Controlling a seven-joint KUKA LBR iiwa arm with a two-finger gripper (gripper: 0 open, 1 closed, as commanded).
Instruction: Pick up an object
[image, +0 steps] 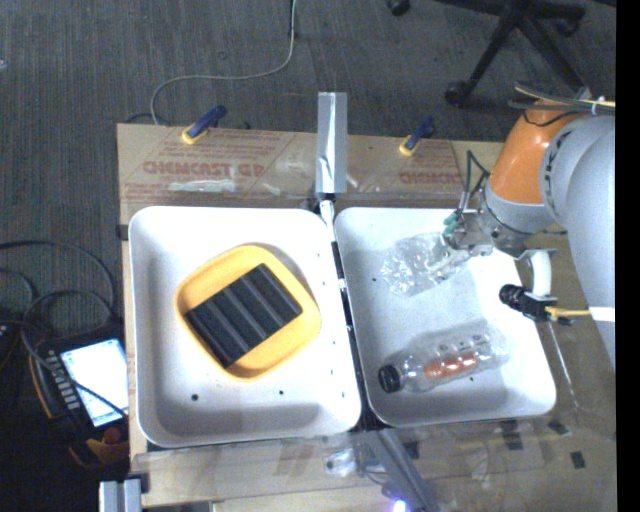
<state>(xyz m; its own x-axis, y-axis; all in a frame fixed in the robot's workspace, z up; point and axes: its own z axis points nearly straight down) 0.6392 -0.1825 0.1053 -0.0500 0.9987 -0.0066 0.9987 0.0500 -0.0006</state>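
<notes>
Taking the metal divider post (331, 150) that stood upright at the back of the bench as the landmark, the room to its far left was dark grey carpet, where a tablet-like device with a lit screen (92, 378) lay among black cables, low and well off the bench. Nearer the post, a brown cardboard sheet (215, 165) with faded red print covered the bench top, held by a blue-and-yellow clamp (204, 123) to the post's left. Below and left of the post sat the left white bin (160, 250), bearing a yellow pad with a black ribbed top (249, 310). Right of the post a second clamp (417, 134) pinned the cardboard, and the right white bin (520, 385) held two things — a crumpled clear plastic wrapper (418, 264) near its back, and a clear plastic bottle (443, 361) with a dark cap lying on its side toward the front. Farthest right, the gripper (466, 232) hung at the wrapper's right edge, just touching or just beside it; whether it was clenched or released could not be told. Behind, black chair legs (505, 50) stood on the carpet.
</notes>
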